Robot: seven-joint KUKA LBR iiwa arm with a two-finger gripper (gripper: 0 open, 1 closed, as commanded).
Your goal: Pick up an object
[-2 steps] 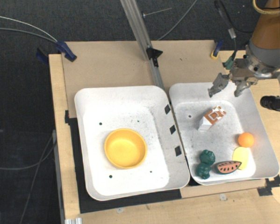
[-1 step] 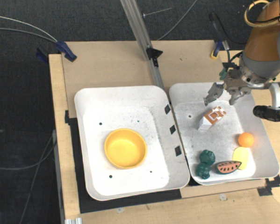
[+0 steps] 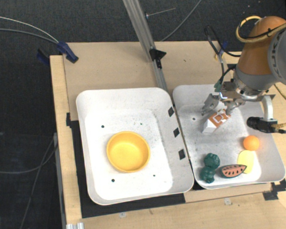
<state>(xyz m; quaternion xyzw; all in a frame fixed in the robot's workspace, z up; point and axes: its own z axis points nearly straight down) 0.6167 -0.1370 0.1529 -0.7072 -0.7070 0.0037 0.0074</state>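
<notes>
- White-and-orange toy block (image 3: 216, 120), tilted in the right bin (image 3: 192, 147): probably light, rigid, smooth-faced.
- Pincer (image 3: 222, 105) spread just above it, grasping nothing.
- Best gripped across opposite flat faces.

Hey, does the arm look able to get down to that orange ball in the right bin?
Probably yes. The small orange ball lies by itself on the right white bin floor, nothing above it, with the pincer close by over the white and orange block.

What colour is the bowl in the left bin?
The bowl is yellow, plain with no pattern; the camera view shows it clearly.
</notes>
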